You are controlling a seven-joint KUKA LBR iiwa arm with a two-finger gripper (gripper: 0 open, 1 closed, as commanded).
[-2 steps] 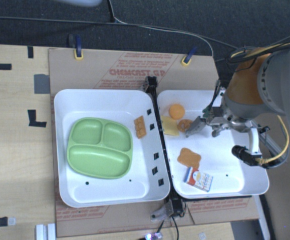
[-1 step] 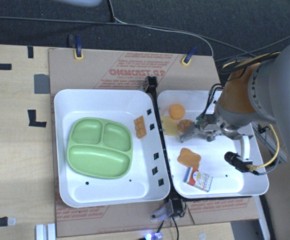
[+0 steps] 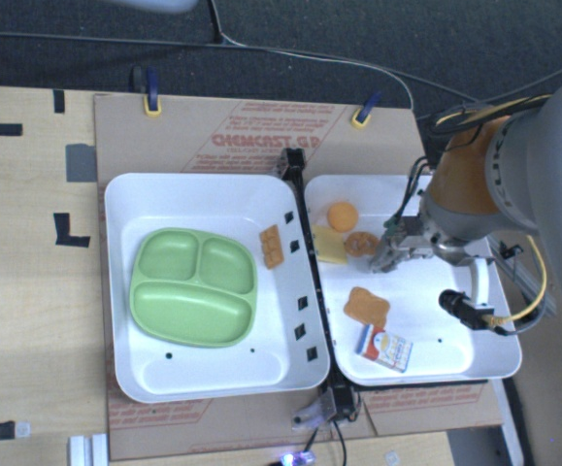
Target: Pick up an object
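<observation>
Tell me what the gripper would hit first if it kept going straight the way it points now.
The gripper points toward the left across the right bin. The brown round piece lies right at its tip, so it would likely meet that first, then the yellow block. Its height above them is unclear.

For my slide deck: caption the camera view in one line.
Gripper lowered into the right bin beside a brown piece; green plate in left bin.

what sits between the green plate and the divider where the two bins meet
In the camera view, a small orange-brown piece lies on the left bin's floor between the green plate and the divider.
</observation>
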